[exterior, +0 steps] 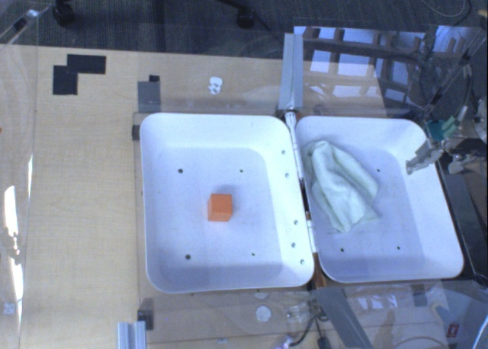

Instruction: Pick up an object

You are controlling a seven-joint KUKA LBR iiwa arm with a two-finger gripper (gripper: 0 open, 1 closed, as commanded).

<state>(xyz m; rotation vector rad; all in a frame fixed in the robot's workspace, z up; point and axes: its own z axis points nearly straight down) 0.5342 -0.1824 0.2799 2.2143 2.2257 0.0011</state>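
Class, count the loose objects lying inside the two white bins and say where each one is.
2. An orange cube lies near the middle of the left bin; a crumpled pale cloth lies in the right bin's left half. Something could be hidden under the cloth.

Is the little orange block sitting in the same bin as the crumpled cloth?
No, the orange block lies in the left bin; the cloth lies in the right bin.

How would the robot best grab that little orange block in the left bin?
Likely straight down from above, closing the jaws on two opposite side faces of the orange block. It sits flat on the floor of the left bin, well away from the walls, with nothing beside it, so there is room for a finger on either side.
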